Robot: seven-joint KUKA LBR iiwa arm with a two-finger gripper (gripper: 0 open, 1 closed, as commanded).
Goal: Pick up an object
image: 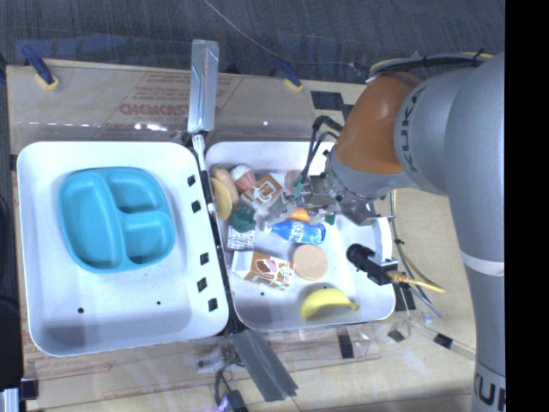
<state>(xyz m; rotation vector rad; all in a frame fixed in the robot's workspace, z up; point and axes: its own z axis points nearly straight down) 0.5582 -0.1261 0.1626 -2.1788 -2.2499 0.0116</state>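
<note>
Tool [302,202] low over crowded right bin [283,318], grip state unclear, banana [326,303] by near rim

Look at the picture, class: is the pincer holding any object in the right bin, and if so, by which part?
It cannot be told. The pincer is down among the clutter in the right bin, near the blue bottle, but the arm's wrist hides its tip.

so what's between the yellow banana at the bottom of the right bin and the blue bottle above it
In the camera view, a round tan disc lies between the banana and the blue bottle, close under the bottle.
</note>
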